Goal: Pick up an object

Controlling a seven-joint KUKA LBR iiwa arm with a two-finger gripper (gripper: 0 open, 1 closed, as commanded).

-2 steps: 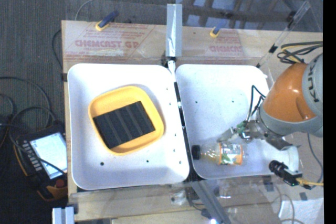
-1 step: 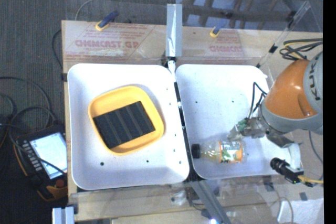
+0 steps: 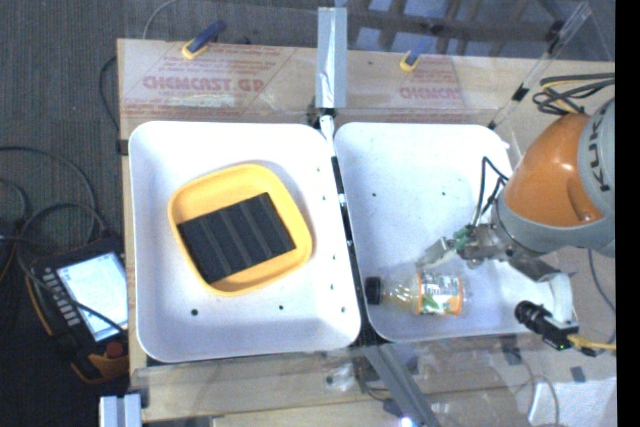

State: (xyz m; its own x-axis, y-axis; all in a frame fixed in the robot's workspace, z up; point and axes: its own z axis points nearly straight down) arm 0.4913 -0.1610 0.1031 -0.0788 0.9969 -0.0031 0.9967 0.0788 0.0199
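Right bin (image 3: 400, 165) open above bottle (image 3: 425, 295); yellow tray (image 3: 190, 200) fills left bin (image 3: 150, 150)

Yellow tray (image 3: 240, 233) in left bin (image 3: 160, 155)

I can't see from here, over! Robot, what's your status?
End effector low in right bin, grip unclear. Bottle lying on its side just below it, not held. Yellow dish in left bin.

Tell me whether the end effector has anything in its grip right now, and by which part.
Cannot be told: the end effector hangs close above the bottle in the right bin.
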